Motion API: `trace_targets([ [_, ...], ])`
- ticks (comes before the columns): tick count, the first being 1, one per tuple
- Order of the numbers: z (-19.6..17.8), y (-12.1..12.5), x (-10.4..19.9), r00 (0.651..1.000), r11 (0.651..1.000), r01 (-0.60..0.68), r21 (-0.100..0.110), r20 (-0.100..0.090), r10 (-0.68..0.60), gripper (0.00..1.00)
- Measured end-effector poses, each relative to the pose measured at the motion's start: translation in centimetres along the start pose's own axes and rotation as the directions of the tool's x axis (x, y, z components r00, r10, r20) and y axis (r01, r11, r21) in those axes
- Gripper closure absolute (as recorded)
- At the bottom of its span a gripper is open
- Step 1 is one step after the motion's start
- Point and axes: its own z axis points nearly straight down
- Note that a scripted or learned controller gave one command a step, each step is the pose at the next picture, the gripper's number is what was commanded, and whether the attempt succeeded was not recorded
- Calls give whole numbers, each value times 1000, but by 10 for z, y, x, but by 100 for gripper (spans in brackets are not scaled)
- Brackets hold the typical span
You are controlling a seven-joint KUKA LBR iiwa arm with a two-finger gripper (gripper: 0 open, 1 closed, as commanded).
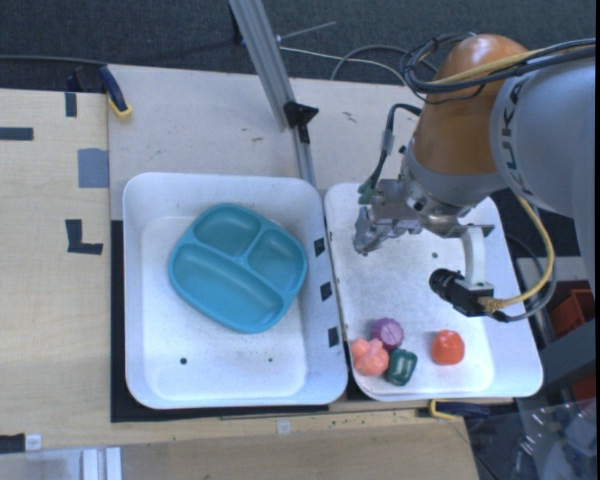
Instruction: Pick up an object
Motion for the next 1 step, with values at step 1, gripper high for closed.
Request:
trace_targets([
  [1,7,2,56,1000,1000,0,0,0,0,100],
])
